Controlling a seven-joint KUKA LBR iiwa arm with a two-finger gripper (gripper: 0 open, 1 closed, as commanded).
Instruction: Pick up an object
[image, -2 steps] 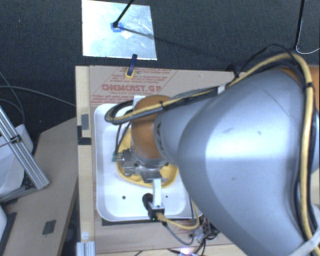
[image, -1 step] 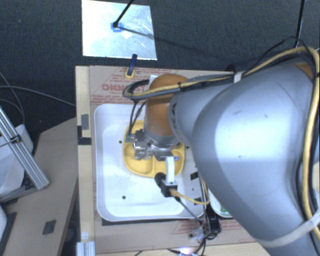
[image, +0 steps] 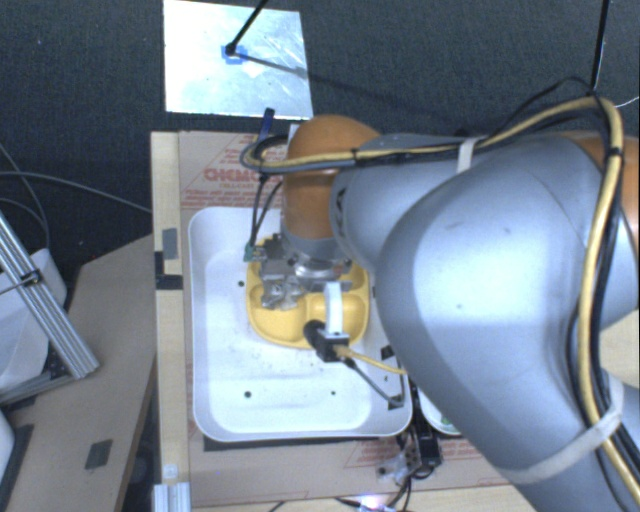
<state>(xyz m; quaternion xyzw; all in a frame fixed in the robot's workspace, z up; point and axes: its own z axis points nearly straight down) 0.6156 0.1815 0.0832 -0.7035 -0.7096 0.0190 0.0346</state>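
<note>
A yellow object (image: 285, 322) lies in the left white bin (image: 230, 400), in its right half near the middle. The gripper (image: 280, 290) has come down right over the yellow object, its grey metal body pressed close to the object's top. The orange wrist band (image: 320, 175) rises above it, and the big grey arm covers the view's right side. The gripper's body hides how its tips stand on the yellow object.
The left bin's floor shows bare white towards the front and the left wall (image: 200, 300). Black and yellow cables (image: 370, 365) trail off the gripper to the right. The arm hides most of the right bin. Aluminium rails (image: 40, 300) stand left of the bench.
</note>
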